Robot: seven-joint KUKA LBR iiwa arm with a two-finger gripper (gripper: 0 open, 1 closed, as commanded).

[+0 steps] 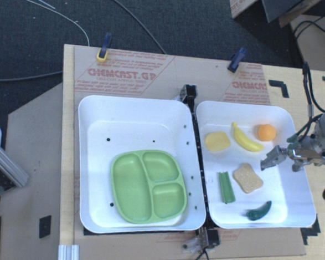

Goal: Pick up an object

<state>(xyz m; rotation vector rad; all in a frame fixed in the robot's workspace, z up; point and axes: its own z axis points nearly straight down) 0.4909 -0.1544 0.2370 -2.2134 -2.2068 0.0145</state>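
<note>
The right bin [298,211] holds several toy foods: a pale yellow lemon-like piece [217,141], a banana [246,138], an orange [266,132], a slice of bread [248,178], a green stick [225,187] and a dark green pepper [258,211]. My gripper [285,162] hangs over the right side of this bin, just right of and above the bread and below the orange. It is open with nothing between its fingers. One finger [271,159] points down-left toward the bread.
The left bin [96,127] holds a light green divided plate [148,185]. A black clip [188,93] sits where the two bins meet at the back. Cables run along the arm at the right edge.
</note>
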